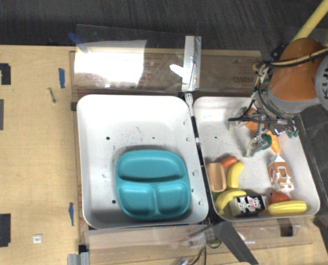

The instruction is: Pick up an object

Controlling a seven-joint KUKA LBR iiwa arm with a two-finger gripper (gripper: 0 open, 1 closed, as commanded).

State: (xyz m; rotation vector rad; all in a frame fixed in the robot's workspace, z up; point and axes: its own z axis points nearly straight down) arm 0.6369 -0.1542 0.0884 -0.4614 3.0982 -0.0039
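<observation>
black-white bottle (248, 204) half behind banana (227, 197); claw (257, 146) state unclear.

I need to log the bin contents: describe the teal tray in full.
The teal tray is a rounded-rectangle divided plate of smooth, plastic-looking material. Raised ridges split it into one long compartment on the far side and two smaller ones on the near side. It lies flat, right side up, in the near half of the left bin, its near edge close to the bin's near wall. Nothing shows in its compartments, and no other object touches it.
</observation>
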